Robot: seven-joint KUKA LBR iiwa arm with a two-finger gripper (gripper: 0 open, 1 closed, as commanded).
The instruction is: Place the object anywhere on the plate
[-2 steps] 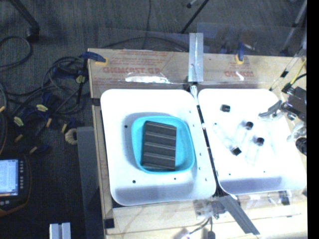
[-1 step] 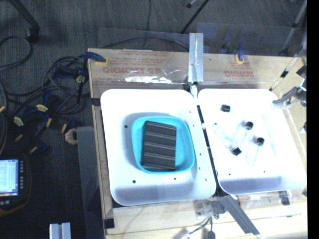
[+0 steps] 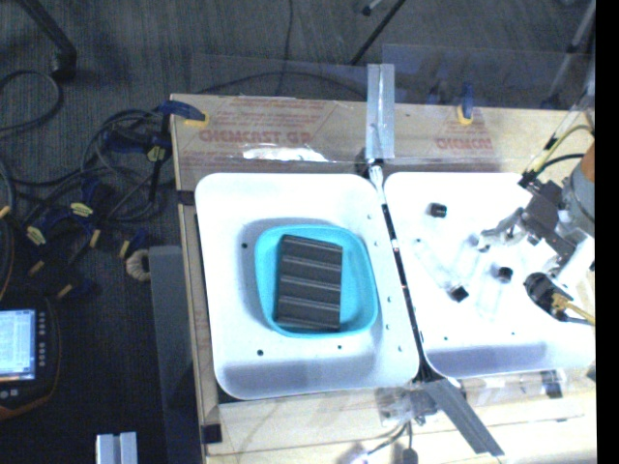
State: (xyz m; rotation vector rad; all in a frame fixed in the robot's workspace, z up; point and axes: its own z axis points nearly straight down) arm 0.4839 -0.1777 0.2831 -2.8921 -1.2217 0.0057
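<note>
A dark grey ridged block (image 3: 309, 280) lies flat in the middle of the light blue plate (image 3: 359, 288), which sits in the left white bin (image 3: 222, 259). My gripper (image 3: 513, 238) hangs over the right side of the right bin (image 3: 455, 356), far from the plate and the block. Nothing shows in its grasp. The grey arm reaches in from the right edge, with cables along it.
Three small black pieces (image 3: 437, 209), (image 3: 458, 293), (image 3: 503, 273) lie scattered on the floor of the right bin. A metal divider (image 3: 380, 114) runs between the bins at the back. Cables and a handheld screen (image 3: 17, 348) lie on the floor to the left.
</note>
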